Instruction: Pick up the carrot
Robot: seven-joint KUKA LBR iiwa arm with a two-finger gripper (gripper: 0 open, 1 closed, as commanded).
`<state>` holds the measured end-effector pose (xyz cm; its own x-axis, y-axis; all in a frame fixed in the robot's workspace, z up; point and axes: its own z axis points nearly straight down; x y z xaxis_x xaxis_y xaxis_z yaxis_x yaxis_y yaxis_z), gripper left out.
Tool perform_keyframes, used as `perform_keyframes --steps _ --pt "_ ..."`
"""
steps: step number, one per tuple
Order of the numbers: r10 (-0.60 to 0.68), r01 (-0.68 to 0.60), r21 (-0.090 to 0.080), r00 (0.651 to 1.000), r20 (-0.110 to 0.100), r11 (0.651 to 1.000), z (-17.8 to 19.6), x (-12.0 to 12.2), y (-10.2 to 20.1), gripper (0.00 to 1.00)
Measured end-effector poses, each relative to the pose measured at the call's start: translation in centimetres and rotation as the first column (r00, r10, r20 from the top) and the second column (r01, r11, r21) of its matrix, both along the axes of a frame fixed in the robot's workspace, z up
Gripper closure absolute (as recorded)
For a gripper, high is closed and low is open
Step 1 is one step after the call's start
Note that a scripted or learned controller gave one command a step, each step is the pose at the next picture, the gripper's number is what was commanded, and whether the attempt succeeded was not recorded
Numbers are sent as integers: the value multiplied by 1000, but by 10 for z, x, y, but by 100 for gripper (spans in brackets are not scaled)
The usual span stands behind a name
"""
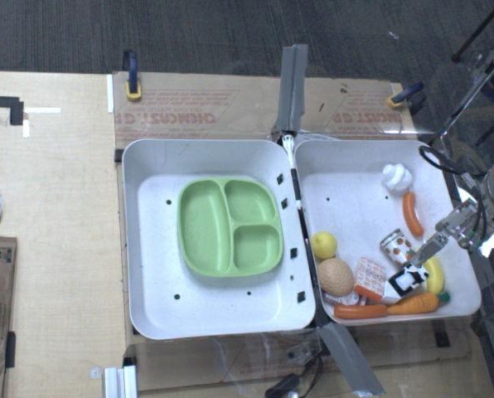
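Observation:
The carrot (pixel 414 303) is orange with a green end and lies along the front wall of the right bin (pixel 346 172), near its front right corner. My gripper (pixel 406 280) reaches in from the right and hangs low just behind the carrot, over a yellow banana (pixel 435 277) and a red and white packet (pixel 368 275). I see nothing held in it. A second orange-red long piece (pixel 359 311) lies left of the carrot along the same wall.
The right bin also holds a sausage (pixel 412 214), a white lump (pixel 395 176), a small can (pixel 394 243), a lemon (pixel 324 244) and a beige round thing (pixel 336 277). The left bin (pixel 147 222) bears a green divided plate (pixel 230 226).

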<state>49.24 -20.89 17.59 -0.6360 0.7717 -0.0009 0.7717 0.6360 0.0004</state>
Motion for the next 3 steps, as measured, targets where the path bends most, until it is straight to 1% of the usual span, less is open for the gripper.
perform_keyframes --steps 1,2,3 --pt "358 -358 -9 933 15 934 -64 -7 12 0" --pt "-426 426 10 904 23 905 -70 1 17 0" --pt "-671 671 -2 742 0 742 89 -11 87 0"
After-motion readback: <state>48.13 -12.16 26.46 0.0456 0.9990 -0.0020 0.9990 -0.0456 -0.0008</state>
